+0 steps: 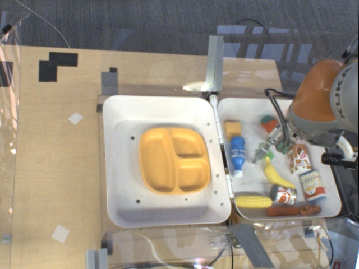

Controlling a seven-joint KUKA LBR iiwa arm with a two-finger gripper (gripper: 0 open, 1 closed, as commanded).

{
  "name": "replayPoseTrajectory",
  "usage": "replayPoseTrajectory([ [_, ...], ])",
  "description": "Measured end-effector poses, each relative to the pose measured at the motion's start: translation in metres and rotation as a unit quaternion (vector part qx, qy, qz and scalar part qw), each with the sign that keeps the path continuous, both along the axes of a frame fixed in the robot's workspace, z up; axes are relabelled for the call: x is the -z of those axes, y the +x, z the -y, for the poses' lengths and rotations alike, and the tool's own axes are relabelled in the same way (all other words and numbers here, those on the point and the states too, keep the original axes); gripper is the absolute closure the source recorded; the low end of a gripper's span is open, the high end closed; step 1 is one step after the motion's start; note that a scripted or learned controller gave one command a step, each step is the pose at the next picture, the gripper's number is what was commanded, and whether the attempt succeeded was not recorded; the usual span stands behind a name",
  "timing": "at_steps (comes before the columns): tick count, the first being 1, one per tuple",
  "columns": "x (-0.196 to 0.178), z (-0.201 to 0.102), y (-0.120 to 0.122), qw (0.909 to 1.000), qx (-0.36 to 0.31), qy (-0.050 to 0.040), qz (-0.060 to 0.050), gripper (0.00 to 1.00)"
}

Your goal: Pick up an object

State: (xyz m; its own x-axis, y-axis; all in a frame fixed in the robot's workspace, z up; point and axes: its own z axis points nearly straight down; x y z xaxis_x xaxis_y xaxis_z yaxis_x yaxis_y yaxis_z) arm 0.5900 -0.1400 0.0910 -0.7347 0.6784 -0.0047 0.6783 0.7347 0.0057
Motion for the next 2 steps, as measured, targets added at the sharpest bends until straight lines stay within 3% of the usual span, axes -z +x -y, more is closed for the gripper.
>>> replayPoseTrajectory([
  [1, -0.020, -0.015, 0.038, 0.9760, 0.218, 0.0011, 0.000, 0.00],
  [2, -0.014, 0.011, 0.081, 0.9691, 0.247, 0.0007, 0.001, 0.00],
])
